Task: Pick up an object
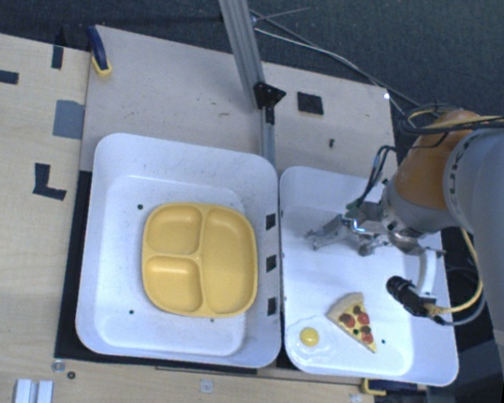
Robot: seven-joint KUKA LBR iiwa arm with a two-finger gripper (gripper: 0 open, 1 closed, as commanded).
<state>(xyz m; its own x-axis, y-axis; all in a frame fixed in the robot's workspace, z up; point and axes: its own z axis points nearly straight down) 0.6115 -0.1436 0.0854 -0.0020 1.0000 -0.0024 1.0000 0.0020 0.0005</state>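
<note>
A toy pizza slice point(355, 320) lies near the front of the right bin point(304, 187). Just left of it sits a small fried egg toy point(309, 338) with a yellow yolk. My gripper point(342, 243) hangs low over the middle of the right bin, behind both toys and apart from them. Its two fingers are spread open with nothing between them. The grey arm with its orange band point(425, 171) comes in from the right.
A yellow divided plate point(200, 259) lies in the left bin point(102, 220). A slanted metal pole point(245, 38) stands behind the bins. Cables run along the right bin's right side.
</note>
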